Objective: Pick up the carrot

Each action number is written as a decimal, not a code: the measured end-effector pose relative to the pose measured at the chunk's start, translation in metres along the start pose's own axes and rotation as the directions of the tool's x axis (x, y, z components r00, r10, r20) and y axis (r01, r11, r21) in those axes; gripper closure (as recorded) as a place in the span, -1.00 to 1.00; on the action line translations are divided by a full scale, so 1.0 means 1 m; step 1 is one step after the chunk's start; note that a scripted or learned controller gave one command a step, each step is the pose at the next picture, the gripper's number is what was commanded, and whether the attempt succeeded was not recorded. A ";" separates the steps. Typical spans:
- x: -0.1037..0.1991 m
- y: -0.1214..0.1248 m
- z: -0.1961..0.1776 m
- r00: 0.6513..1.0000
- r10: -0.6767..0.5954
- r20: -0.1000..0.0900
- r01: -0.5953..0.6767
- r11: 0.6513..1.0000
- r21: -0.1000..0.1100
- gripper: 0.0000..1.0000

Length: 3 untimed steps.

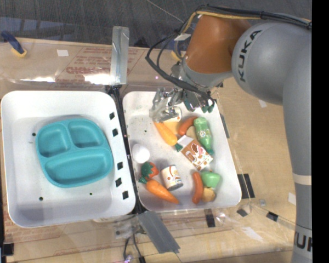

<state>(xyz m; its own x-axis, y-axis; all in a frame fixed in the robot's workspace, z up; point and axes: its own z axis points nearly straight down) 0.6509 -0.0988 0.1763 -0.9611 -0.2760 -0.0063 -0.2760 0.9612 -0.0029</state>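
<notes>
The grey arm with the orange band is seen reaching in from the right, its metal two-finger gripper (165,107) lowered over the far end of the right shallow white bin (230,171). Whether anything is pinched there cannot be told, the tips being small and blurred. The orange plastic carrot with green top (156,185) lies near the front of that bin, beside a small white cup (172,178) and a white ball (141,154). A pale orange wedge (165,132) is partly covered beneath the gripper. A teal divided plate (74,152) is held in the left white bin (22,114)
</notes>
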 end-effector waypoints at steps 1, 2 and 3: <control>0.064 -0.010 0.048 0.987 -0.159 -0.007 0.159 0.987 -0.005 1.00; 0.042 0.021 0.003 0.975 -0.223 -0.001 0.223 0.975 -0.003 1.00; 0.025 -0.040 0.000 0.880 -0.475 -0.002 0.475 0.880 -0.003 1.00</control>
<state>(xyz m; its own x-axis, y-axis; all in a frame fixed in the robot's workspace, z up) 0.6383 -0.1441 0.1760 -0.7144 -0.6997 -0.0023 -0.6997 0.7144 -0.0028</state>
